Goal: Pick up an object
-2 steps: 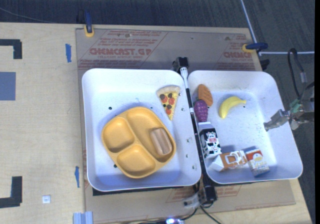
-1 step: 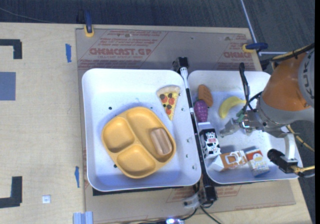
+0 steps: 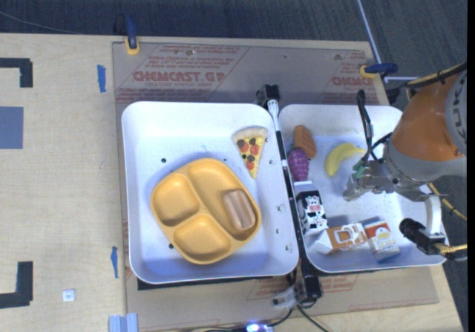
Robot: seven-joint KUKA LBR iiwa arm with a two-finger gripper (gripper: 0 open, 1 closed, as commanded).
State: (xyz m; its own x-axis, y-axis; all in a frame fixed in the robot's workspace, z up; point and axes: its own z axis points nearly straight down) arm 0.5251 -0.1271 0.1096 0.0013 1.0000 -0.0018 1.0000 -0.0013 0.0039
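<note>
**Several items crowd the right bin, hand low among them**

Risk: the hand (image 3: 361, 183) sits in the right bin (image 3: 335, 261) with toys on most sides, so a descent could nudge one away or close on bare floor. Can't tell whether the hand is wide or narrow; nothing seen in it. Banana (image 3: 341, 157) lies just beside it, up-left, the likeliest target. Orange carton (image 3: 347, 237) is near, below. Purple grapes (image 3: 298, 165) and cow-print carton (image 3: 313, 213) sit further left.

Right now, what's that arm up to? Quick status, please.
Gripper low in right bin, grip unclear. Banana just beside it, not lifted. Carton and grapes nearby.
</note>
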